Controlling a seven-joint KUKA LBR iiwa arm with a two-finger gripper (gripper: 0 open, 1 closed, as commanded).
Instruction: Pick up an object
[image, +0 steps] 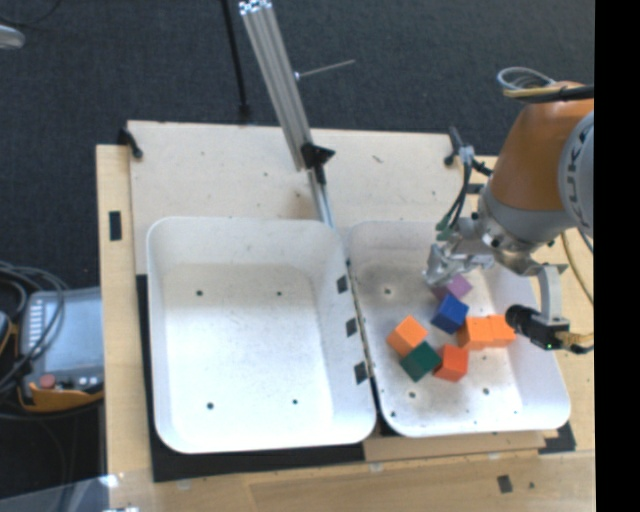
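Several small blocks lie in the right bin (530, 400). They are a pale purple block (459, 288), a blue block (450, 314), an orange block (406, 333), a dark green block (421, 360), a red block (452, 363) and a larger orange block (490, 331). My gripper (445, 266) hangs low over the bin's upper middle, just up and left of the pale purple block and partly covering it. No block is visibly lifted.
The left bin (170, 330) lies beside the right one, and they meet at a shared rim (355, 320). A slanted metal pole (285, 95) crosses the back of the bench. The arm's orange band (535, 150) looms over the right bin's far right corner.
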